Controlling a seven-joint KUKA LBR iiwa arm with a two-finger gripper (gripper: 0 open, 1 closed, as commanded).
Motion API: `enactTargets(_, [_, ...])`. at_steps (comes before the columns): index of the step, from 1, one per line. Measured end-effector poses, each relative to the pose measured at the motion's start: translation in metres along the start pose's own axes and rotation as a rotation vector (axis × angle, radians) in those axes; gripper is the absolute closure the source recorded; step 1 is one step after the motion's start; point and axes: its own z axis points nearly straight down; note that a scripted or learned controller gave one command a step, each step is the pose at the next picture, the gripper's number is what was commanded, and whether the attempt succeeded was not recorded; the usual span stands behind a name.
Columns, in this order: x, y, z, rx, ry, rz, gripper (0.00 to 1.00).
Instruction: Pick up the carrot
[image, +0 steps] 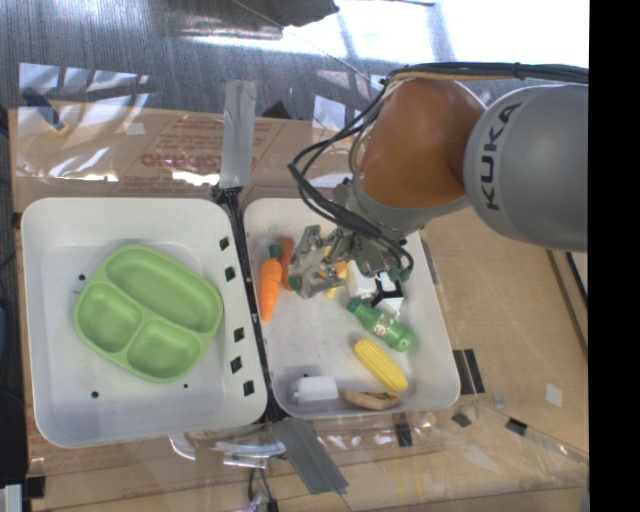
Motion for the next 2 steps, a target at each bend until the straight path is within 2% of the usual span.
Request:
enactTargets(1, [0.007, -0.080, -0.044, 0.005, -0.006, -0.207, 1.00])
enactTargets(2, [-0.004, -0.012, -0.032, 0.001, -0.002, -0.423, 1.00])
